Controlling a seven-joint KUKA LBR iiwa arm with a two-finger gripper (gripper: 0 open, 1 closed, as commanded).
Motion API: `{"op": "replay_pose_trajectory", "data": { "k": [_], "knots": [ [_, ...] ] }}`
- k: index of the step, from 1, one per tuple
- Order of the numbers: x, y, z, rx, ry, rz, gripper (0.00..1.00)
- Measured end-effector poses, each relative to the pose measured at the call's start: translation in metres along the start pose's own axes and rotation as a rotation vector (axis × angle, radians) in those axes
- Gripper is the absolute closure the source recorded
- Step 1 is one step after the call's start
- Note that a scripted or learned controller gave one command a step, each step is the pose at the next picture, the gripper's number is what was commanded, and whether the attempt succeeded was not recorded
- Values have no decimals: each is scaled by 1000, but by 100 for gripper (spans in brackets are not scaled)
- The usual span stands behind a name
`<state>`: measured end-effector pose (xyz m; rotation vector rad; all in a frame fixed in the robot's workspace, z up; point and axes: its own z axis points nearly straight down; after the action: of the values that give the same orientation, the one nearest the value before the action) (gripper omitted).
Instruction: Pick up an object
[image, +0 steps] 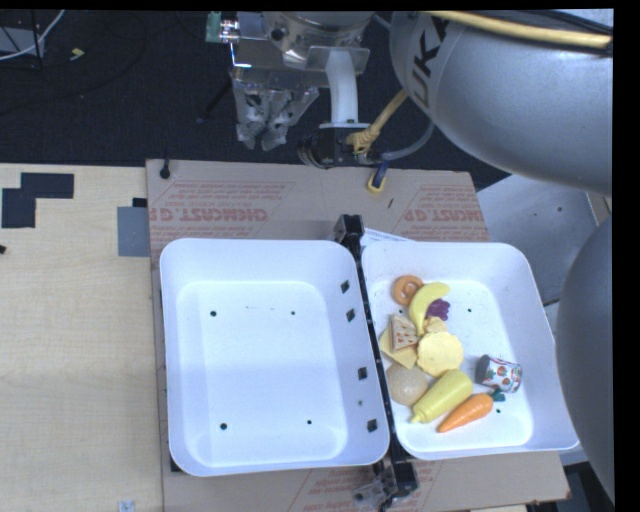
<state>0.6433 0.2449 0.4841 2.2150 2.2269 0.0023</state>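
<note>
In the right bin (520, 270), near its front, lies an orange carrot (466, 411) with a green stub, its long axis slanting, tip toward near-left, just beside a yellow-green bottle shape (440, 395). The gripper (266, 125) hangs beyond both bins, holding nothing.

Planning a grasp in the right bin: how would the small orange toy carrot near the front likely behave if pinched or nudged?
The small orange toy carrot looks like smooth, hard plastic, so it is probably stiff, light and a bit slippery. Its tapered, rounded body would likely roll or pivot when nudged. It lies against the yellow-green squash-shaped toy in the right white bin, so that neighbour may shift too.
</note>
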Motion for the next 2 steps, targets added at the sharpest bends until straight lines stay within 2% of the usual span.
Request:
{"op": "replay_pose_trajectory", "data": {
  "k": [1,2],
  "knots": [
    [0,0,-49,1,0,-1,100],
    [-2,-1,48,16,-6,7,100]
  ]
}}
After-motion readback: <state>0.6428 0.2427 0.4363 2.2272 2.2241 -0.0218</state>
